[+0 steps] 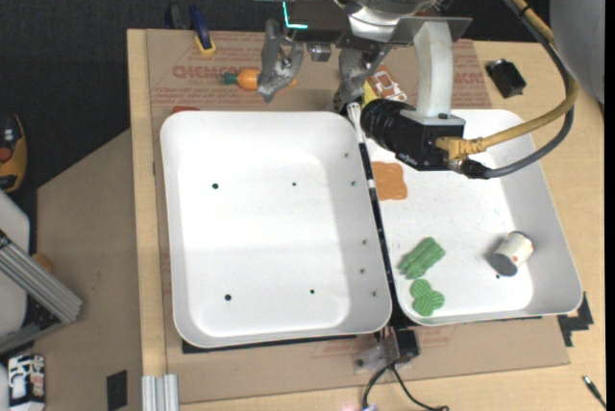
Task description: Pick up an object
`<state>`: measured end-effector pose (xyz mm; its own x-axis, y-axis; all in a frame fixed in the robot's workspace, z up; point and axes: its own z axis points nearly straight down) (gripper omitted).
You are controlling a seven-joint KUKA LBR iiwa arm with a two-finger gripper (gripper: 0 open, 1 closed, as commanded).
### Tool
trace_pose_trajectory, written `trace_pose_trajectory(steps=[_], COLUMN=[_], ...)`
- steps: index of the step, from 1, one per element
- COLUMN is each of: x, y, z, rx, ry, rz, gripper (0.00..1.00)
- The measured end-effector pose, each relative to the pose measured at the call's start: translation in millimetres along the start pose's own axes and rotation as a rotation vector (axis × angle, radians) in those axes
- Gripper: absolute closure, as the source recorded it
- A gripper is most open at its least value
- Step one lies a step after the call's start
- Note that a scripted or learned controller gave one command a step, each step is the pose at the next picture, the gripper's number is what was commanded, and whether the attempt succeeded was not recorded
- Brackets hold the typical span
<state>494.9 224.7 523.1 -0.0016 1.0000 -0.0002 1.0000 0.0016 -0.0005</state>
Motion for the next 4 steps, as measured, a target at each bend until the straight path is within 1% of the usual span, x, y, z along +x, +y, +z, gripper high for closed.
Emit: trace_pose_trajectory(steps=[1, 2, 3, 4], x=[0.9, -113.2, -57.5, 2.2], y=[0.2, -16.0, -16.5, -18.8], z=[-11.0, -13.4, 34.9, 210.8], rx=[-0.004, 0.000, 0.007, 0.018], ry=[0.002, -0.002, -0.001, -0.006], rz=[-0.001, 0.014, -0.004, -0.003], gripper=[1.00, 1.00, 1.00, 1.00])
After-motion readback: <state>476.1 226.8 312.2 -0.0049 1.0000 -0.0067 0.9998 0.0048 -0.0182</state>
